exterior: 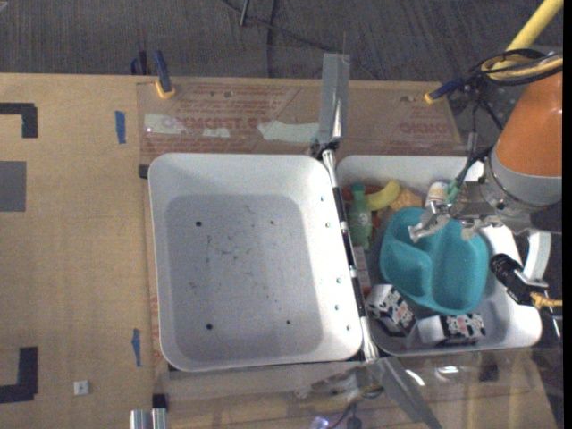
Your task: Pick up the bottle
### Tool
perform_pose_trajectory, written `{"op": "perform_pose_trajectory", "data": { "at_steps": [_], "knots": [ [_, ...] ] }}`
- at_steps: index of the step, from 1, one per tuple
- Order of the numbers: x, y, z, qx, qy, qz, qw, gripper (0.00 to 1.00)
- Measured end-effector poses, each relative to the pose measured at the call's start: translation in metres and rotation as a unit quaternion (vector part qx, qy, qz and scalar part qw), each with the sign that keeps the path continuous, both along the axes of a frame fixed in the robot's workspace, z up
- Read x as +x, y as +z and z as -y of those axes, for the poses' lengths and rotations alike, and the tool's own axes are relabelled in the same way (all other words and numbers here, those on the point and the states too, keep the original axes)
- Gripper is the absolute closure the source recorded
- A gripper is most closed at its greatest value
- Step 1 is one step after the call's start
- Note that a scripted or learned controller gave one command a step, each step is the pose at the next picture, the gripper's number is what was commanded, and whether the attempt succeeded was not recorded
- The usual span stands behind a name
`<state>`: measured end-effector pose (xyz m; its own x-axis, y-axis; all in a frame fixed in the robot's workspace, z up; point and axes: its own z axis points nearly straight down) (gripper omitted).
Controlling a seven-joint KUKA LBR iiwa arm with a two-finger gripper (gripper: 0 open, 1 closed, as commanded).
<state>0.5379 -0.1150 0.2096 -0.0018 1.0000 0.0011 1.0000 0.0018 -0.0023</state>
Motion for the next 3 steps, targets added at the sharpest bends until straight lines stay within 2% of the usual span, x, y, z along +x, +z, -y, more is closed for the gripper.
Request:
{"op": "perform_pose_trajectory", "data": {
  "at_steps": [1,2,3],
  "knots": [
    [-0.001,-0.107,0.022,-0.0017,-0.061,0.009,0.9981,0.00],
    [0.056,-0.117,0.032,-0.0007,-0.005,-0.016,0.9999,0.00],
    [0.053,-0.107,0.034,0.0000,-0.007,-0.022,0.9997,1.00]
  ]
}}
